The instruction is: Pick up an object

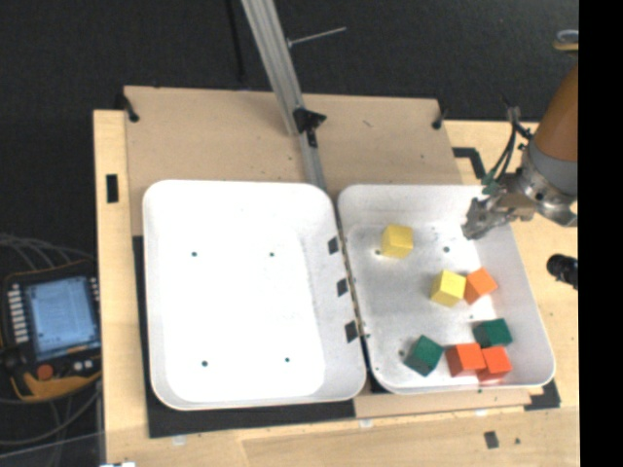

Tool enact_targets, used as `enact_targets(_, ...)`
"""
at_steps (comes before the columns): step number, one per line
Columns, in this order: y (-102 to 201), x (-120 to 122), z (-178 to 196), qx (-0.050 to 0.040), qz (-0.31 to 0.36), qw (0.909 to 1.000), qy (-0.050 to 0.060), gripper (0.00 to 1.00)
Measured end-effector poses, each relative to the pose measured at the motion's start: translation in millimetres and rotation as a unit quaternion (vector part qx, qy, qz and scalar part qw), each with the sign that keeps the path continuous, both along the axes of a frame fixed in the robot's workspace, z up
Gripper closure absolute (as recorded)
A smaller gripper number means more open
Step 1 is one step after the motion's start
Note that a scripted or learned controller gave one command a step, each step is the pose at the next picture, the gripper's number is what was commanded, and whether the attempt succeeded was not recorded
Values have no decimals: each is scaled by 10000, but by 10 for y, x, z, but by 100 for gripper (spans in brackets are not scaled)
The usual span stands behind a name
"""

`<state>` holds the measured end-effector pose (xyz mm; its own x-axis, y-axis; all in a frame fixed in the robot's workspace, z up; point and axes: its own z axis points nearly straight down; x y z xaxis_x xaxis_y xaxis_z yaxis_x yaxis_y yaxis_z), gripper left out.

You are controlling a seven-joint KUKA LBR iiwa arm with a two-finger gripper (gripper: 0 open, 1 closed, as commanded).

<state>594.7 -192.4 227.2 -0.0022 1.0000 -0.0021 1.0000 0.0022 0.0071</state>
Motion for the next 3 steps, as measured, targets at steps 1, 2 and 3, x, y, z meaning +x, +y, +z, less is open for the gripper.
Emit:
enact_targets(1, -13, 15, 546, -2, 9, 10000, -5, 100)
enact_targets(2, 553, 50, 563, 11, 24, 10000, 29, 100)
enact_targets(3, 1115, 88, 452, 12, 16, 10000, 35, 100)
